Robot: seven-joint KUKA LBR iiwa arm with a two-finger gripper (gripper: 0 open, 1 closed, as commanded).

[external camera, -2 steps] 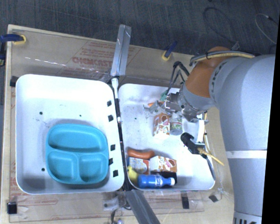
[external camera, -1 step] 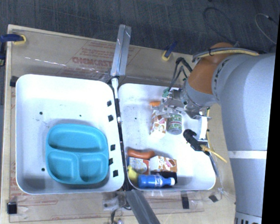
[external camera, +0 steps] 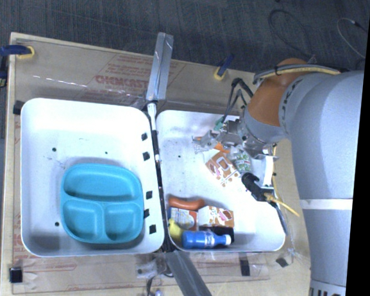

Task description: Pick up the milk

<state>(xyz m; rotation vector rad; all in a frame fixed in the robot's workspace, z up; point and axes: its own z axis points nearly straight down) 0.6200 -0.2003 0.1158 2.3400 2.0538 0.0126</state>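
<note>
Since the gripper [external camera: 226,155] hangs low by the right bin's [external camera: 172,143] back edge w/ a small orange carton [external camera: 222,165], maybe the milk, under it, can't tell if it's got hold.

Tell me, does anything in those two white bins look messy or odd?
Somewhat. In the right white bin, the items are jumbled into its near corner: a blue bottle lies on its side against a small brown-and-white carton. A patterned orange-and-white carton sits tilted under the claw. The blue divided tray lies neatly.
</note>
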